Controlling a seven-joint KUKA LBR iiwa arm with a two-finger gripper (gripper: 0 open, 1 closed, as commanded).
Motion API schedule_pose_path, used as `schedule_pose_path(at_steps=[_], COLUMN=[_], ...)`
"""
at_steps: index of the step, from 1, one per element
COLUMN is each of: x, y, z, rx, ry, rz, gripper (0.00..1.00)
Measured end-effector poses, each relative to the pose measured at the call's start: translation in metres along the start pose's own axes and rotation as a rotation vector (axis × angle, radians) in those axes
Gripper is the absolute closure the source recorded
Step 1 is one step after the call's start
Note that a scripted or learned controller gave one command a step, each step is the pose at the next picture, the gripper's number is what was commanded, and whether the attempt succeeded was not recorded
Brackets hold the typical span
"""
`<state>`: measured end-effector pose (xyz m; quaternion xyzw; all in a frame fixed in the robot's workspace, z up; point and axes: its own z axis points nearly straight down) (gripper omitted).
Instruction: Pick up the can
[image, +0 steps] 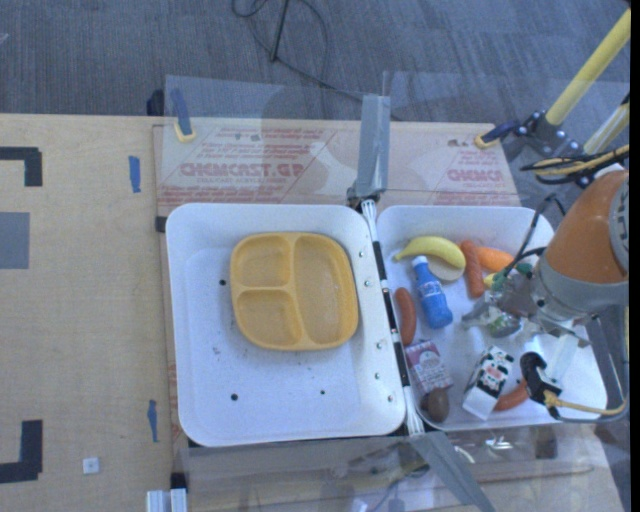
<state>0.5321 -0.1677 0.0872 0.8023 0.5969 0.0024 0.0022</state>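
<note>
The can (428, 365), small with a maroon and white label, lies near the left wall of the right bin (590, 395), towards the front. My gripper (497, 318) hangs over the middle of that bin, to the right of the can and a little farther back, apart from it. The grey arm with its orange band (590, 245) reaches in from the right. Nothing shows in the gripper's grasp.
Around the can lie a red sausage (405, 313), a blue bottle (432, 293), a banana (433, 249), a carrot (478, 262), a brown lump (435, 403), a black-and-white carton (487, 381) and an orange piece (513, 398). The left bin (200, 400) holds a yellow divided plate (294, 291).
</note>
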Motion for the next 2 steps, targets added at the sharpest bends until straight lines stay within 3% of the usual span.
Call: schedule_pose_path(at_steps=[1,2], x=[-0.003,0.097], y=[0.001,0.013], z=[-0.011,-0.13], rx=[-0.002,0.007], ry=[-0.001,0.0], rz=[0.006,-0.124], gripper=[1.0,1.0])
